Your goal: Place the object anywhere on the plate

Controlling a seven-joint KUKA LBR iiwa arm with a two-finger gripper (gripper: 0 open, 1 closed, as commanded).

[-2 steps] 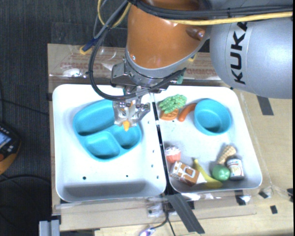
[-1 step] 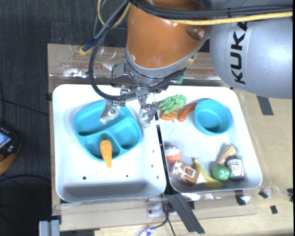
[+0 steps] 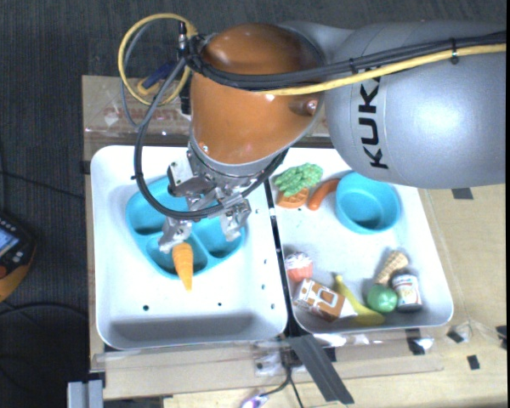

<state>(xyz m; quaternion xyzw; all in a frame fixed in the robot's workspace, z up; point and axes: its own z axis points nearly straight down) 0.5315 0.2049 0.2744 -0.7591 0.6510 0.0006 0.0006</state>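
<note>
A small orange carrot (image 3: 184,265) lies on the front rim of the blue divided plate (image 3: 144,212) in the left bin (image 3: 119,313), pointing toward the bin's front. My gripper (image 3: 202,231) hangs just above the plate, with its fingers spread apart. The left fingertip (image 3: 171,239) sits right beside the carrot's top end, and the right fingertip (image 3: 234,224) is well clear of it. Nothing is between the fingers. The orange wrist and grey arm hide the back part of the plate.
The right bin (image 3: 433,253) holds a blue bowl (image 3: 370,204), a green leafy toy (image 3: 297,180), an orange piece (image 3: 323,192), a cone (image 3: 392,266), a green ball (image 3: 381,297), a banana (image 3: 354,301), a small box (image 3: 316,297) and a small jar (image 3: 407,289). A divider wall (image 3: 274,253) separates the bins.
</note>
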